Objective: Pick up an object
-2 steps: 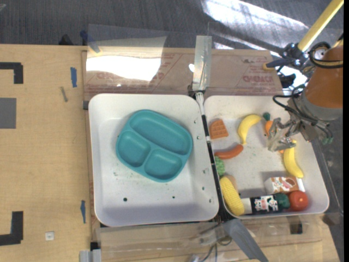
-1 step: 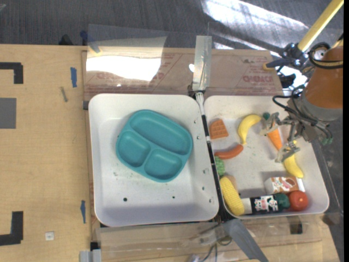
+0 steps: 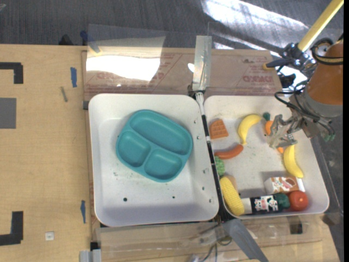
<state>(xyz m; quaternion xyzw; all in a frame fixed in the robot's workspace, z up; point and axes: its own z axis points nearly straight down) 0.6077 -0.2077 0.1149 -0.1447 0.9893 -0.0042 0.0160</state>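
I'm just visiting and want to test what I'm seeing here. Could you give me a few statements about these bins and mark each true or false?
1. The teal divided plate lies in the left bin. True.
2. Two bananas lie in the right bin. True: one near the middle, another by the end effector.
3. The corn cob sits on the plate. False: it lies in the right bin, at its left wall.
4. The tomato is in the left bin. False: it sits in the right bin's near right corner.
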